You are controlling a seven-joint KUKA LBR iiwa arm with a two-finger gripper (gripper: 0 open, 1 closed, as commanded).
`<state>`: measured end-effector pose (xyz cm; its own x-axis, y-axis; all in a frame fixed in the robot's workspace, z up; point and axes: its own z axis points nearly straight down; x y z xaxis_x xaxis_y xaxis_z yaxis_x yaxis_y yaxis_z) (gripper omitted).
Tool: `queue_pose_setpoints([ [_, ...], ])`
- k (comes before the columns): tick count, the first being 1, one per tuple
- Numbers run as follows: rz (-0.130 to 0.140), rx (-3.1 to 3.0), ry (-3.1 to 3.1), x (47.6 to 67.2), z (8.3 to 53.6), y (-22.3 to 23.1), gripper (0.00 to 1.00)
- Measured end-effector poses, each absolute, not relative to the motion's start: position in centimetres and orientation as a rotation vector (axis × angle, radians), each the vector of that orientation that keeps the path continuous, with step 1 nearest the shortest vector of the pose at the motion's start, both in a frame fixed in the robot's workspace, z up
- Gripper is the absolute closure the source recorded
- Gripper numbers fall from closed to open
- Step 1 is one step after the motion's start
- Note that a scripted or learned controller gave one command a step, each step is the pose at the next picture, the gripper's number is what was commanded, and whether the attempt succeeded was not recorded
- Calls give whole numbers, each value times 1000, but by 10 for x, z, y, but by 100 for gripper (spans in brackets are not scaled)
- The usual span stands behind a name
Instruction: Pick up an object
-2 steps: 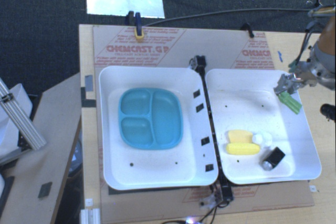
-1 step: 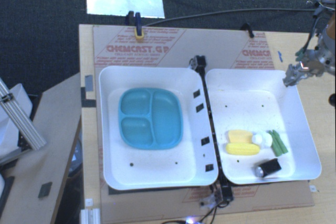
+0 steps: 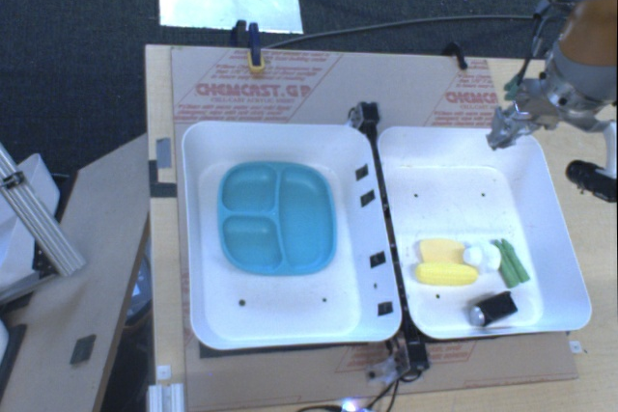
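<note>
The right bin [image 3: 454,169] holds a cluster near its front: a yellow banana-like piece [image 3: 446,274], a pale yellow block [image 3: 440,251], a small white object [image 3: 475,256], a green ridged piece [image 3: 510,261] and a black cylinder with a silver end [image 3: 493,308]. My gripper [image 3: 503,129] hangs over the far right corner of that bin, well away from the cluster. Nothing shows between its fingers.
The left bin [image 3: 212,304] holds a blue divided plate [image 3: 278,215]. A black clip strip [image 3: 377,207] joins the two bins. A cable [image 3: 386,24] runs across the cardboard behind them. A blue and yellow clamp [image 3: 254,48] stands at the board's back edge.
</note>
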<state>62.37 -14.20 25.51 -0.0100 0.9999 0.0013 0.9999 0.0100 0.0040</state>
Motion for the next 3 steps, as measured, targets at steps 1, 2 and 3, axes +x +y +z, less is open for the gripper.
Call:
queue_pose_setpoints([
  [1, 6, 2209, 2233, 634, 257, -82, 100],
  [2, 5, 2211, 2232, 645, 247, -31, 100],
  [3, 4, 2211, 2233, 641, 234, 27, 100],
])
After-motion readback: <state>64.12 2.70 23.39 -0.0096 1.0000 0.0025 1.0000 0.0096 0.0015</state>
